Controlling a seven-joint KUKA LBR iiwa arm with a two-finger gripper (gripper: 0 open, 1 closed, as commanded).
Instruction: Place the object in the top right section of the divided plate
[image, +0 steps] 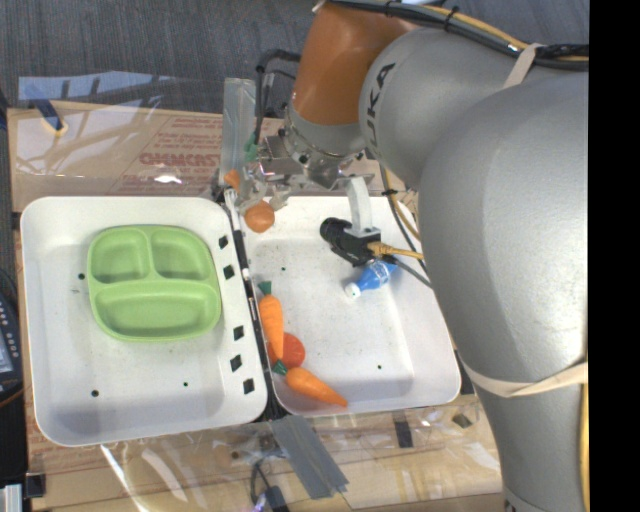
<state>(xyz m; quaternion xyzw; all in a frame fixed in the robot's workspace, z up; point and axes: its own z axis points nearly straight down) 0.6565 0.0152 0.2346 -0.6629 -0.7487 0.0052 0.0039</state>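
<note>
The green divided plate (155, 281) lies in the left bin (60, 400), with two small sections at its far side and one long section at the near side. My gripper (258, 208) hangs over the far left corner of the right bin (400, 345), just right of the wall between the bins. It is shut on a small round orange fruit (260, 217), which shows at the fingertips. The plate's top right section (185, 253) is a short way to the left of the fruit.
In the right bin, two carrots (271, 318) (312, 384) and a red tomato (291, 349) lie along the left wall. A small blue bottle (369, 279) rests near the middle. Another orange bit (232, 178) shows beside the gripper at the bin's far edge.
</note>
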